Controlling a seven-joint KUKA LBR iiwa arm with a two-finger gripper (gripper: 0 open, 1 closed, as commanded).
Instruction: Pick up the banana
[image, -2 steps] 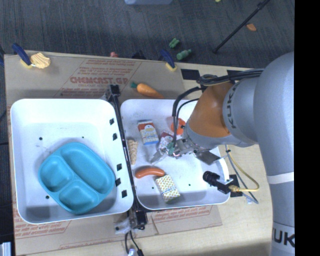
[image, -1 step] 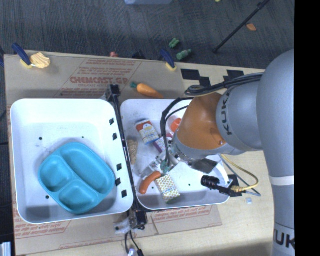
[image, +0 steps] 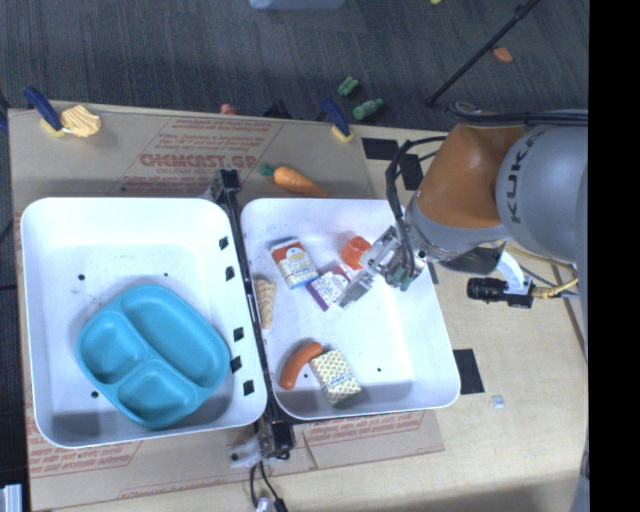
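While I hover over the right bin (image: 430, 340) near its right edge, my gripper (image: 362, 282) hangs above small packets; its jaws' state I cannot tell.

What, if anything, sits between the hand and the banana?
The banana looks to be the pale long piece by the right bin's left wall. If so, a purple packet lies directly between it and the hand, with a red-and-white box just off that line.

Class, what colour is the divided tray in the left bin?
Light blue tray, seen in the camera view.
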